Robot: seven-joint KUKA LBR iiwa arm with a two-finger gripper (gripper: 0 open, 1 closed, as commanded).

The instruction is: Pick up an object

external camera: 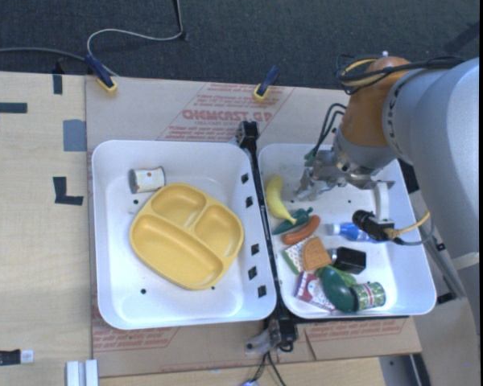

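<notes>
My gripper (310,183) hangs over the upper part of the right bin (402,215), just right of a yellow banana (274,199). Nothing shows in its grasp. Below it lie a hot dog (300,229) and a small green piece (299,215). Further down are a slice of toast (315,254), a black block (350,258), a blue bottle (346,231), a dark green vegetable (336,288), a can (370,295) and a red and white packet (305,287). The arm's wrist covers the bin's upper right corner.
The left bin (113,280) holds a yellow divided plate (187,234) and a small toppled cup (146,178) at its upper left. A black clip (246,132) sits on the ridge between the bins. Cardboard lies under both bins.
</notes>
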